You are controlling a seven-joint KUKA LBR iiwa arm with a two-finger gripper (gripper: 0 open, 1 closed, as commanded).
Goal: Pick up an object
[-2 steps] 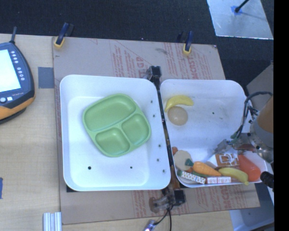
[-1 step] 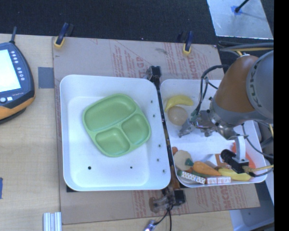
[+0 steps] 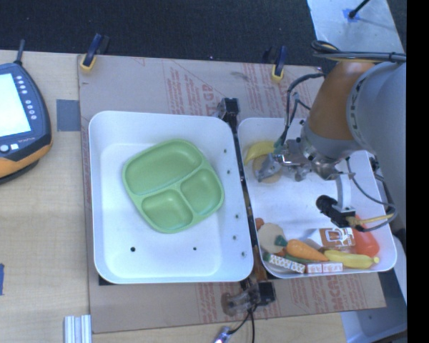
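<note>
The gripper [image 3: 272, 164] hangs low in the right bin [image 3: 300, 213], at its upper left corner; whether its fingers are open or closed cannot be told. A banana [image 3: 257, 151] lies touching or just beside it. A carrot [image 3: 305, 249], a tomato [image 3: 367, 243] and small boxes [image 3: 337, 237] crowd the bin's lower edge; their print is unreadable. The left bin [image 3: 107, 191] holds a green plate [image 3: 173, 185].

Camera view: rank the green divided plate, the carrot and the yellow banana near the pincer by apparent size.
1. green divided plate
2. carrot
3. yellow banana, though the pincer partly covers it, so its rank against the carrot is unsure.
</note>
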